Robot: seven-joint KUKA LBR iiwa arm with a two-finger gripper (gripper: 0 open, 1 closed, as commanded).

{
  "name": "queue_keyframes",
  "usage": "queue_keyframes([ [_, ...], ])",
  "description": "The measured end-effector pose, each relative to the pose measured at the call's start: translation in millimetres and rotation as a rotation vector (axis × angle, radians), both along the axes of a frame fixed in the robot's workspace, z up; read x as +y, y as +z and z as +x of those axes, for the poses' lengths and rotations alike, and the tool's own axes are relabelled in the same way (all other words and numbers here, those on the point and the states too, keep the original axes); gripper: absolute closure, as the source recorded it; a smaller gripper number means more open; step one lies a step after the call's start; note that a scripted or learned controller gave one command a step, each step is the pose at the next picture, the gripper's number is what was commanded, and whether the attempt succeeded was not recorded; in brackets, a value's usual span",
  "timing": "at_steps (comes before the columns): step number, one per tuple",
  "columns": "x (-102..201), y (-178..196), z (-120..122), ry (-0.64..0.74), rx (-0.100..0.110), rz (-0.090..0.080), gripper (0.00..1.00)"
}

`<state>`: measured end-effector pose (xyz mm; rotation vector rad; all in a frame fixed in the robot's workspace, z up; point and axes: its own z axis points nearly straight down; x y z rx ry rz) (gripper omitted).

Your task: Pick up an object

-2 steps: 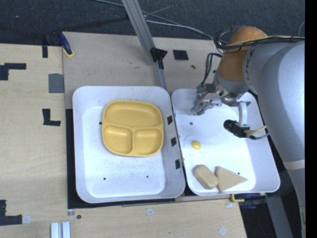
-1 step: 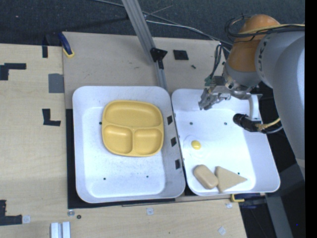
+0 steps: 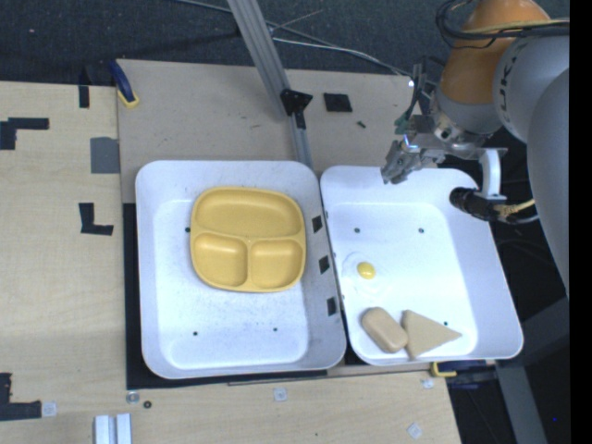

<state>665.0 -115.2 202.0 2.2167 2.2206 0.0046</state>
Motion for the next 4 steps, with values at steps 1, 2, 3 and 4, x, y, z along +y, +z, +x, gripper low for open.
queue_keyframes([
  [1,0.5,12.7,0.4,0.000,0.004,0.001,1.00],
  [2,39.0,5.5,-33.0,0.001,0.009,0.001,1.00],
  [3,83.1,8.9,-71.5,0.002,0.008,0.002,1.00],
  [4,120.8,18.1,-97.9,0.003,0.008,0.002,1.00],
])
